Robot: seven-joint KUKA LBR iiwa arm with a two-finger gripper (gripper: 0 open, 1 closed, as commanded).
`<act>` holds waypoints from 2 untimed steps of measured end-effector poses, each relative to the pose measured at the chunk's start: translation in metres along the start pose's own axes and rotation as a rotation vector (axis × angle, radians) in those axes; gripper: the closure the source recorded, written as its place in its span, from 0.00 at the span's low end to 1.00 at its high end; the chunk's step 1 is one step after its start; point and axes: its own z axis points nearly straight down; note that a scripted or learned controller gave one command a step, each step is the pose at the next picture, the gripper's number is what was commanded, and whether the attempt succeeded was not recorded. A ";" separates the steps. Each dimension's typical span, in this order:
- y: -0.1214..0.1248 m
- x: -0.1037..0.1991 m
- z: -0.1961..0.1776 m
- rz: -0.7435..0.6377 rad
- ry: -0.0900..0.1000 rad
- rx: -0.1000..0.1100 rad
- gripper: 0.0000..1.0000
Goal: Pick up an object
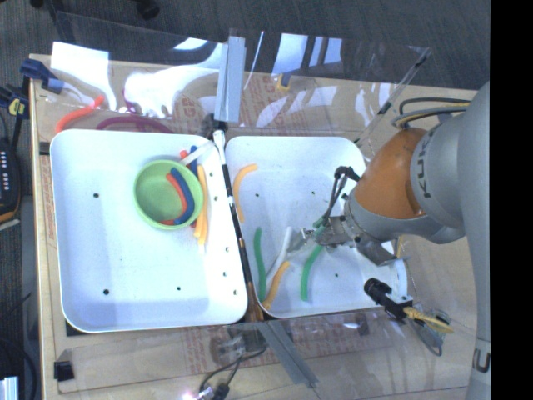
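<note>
My gripper (316, 233) is low in the right bin (291, 152), near its middle, with the arm coming in from the right. Just below it lies a green strip (309, 272), whose upper end reaches up to the gripper; whether they touch I cannot tell. A thin white stick (284, 245) lies just left of the gripper. Further left are a curved green strip (259, 261) and an orange stick (277, 280). A curved orange strip (241, 180) lies at the bin's upper left.
The left bin (100, 257) holds a green bowl (158, 194) with a red and a blue strip in it, and an orange strip (201, 215) beside it. A divider ridge (231, 223) separates the bins. Clear plastic panels stand behind them.
</note>
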 end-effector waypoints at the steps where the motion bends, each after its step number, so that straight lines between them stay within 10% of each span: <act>1: 0.000 0.000 -0.010 -0.006 -0.001 0.003 1.00; 2: 0.000 0.000 -0.010 -0.006 -0.001 0.002 0.00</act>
